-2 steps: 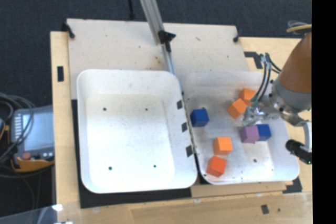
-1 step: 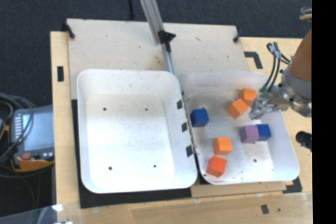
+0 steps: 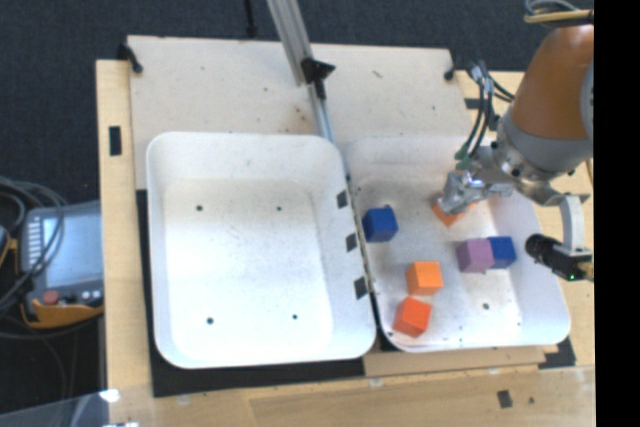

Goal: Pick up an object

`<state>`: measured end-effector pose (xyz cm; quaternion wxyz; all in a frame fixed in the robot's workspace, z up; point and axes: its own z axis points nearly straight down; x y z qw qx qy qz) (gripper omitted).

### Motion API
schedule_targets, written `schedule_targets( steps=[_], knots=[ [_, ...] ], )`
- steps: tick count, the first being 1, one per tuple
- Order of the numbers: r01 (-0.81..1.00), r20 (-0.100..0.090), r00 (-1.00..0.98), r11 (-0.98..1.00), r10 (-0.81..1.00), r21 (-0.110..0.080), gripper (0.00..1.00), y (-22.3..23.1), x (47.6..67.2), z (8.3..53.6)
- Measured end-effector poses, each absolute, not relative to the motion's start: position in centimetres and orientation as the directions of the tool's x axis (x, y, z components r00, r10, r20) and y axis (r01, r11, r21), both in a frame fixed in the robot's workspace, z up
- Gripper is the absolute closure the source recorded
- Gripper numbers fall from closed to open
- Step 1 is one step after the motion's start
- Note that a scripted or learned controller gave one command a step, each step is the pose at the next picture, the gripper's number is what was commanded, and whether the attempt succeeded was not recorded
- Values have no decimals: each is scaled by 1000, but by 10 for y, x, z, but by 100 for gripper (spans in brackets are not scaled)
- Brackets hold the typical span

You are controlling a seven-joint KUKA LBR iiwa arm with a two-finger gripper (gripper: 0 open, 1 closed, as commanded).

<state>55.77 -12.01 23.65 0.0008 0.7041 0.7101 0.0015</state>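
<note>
The bench carries two shallow white bins, and the right bin is taken here as the landmark. Against its left wall sits the left bin. Over the right bin's upper right part the grey arm with its orange band is lowered, and the gripper is set down in the bin's upper middle. Directly beneath it a small orange piece is seen, touching or nearly touching the tool — this is judged to be the object being tried for. Whether the pincer is released, clenched or grasping cannot be told.

Elsewhere in the right bin, a blue cube lies near its left wall, an orange cube near its centre, a second orange cube by its lower left corner, and a purple cube touching a blue block toward its right side.

A failed grasp is the main risk: the piece is caught off-centre and could be pushed aside or squeezed out when closure is made (most of it is covered by the gripper). A lift could then come up bare. The arm's upper part is cut off at the view's edge.
</note>
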Motion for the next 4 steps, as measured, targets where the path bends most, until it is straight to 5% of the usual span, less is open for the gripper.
schedule_targets(
  steps=[4],
  knots=[
    [1000,0,-6,6,1000,1,100,74,591,236]
  ],
)
